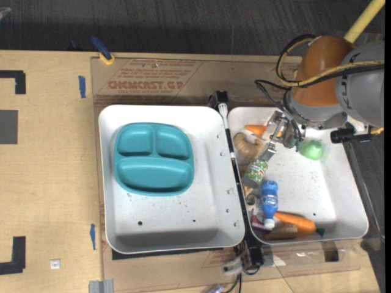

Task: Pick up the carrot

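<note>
Near bin's front edge: orange tapered carrot [295,221].

Camera: single, fixed overhead, tilted view down onto my bench [49,163]; both white bins [165,231] framed; my arm [360,90] enters at 3 o'clock.

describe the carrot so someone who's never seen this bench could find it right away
Start at the right-hand white bin, the one the grey arm reaches into. Along its near edge lies the carrot, long and orange, just right of the blue-capped bottle. It is the one long tapered orange piece lying flat there; another orange bit by the gripper is much shorter.
</note>
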